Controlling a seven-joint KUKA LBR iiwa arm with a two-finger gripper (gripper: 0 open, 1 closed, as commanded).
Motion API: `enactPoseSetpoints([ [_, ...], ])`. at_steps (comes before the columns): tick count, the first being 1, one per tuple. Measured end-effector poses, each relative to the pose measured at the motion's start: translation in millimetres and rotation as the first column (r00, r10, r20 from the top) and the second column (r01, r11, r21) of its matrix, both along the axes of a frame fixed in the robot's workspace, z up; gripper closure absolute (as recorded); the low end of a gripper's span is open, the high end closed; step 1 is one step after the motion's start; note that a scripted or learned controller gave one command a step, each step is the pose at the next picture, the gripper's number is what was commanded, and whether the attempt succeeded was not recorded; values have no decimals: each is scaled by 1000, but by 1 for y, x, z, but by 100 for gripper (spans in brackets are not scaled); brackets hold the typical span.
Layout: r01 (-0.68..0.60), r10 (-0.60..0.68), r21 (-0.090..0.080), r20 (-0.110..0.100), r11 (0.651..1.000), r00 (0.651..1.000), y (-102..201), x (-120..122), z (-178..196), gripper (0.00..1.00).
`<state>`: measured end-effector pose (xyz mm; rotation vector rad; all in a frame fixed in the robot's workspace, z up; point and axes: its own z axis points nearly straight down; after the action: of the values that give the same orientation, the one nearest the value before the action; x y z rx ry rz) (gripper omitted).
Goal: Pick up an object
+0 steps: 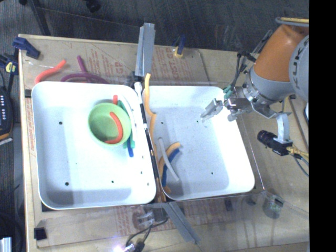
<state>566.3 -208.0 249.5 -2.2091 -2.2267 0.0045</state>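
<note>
Right bin (239, 180), near left corner: a cluster of slender curved pieces (169, 161) is recorded, grey, orange and blue, lying against the left wall with long axes running roughly front to back, the orange one hooked over at its far end. Left bin (52, 193), middle: a green bowl (109, 123) is noted, an orange-red curved piece lying in it, with green and blue strips at its right edge. Divider between the bins, farther back: a yellow-orange strip (148, 100) is draped along the wall, its axis likewise front to back. Right bin, far right area: the gripper (210, 111) is held above the floor, carried by the arm (275, 62); nothing is seen between its fingers, and how far they are parted cannot be told. The cluster lies down-left of the gripper, toward the near left corner and well apart from it; the strip on the divider lies directly left and is judged nearer. A leftward reach would be called for either way.
</note>
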Motion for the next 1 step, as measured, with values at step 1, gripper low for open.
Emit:
enactPoseSetpoints([
  [1,-182,182,1,1,983,983,58,16,-99,0],
])
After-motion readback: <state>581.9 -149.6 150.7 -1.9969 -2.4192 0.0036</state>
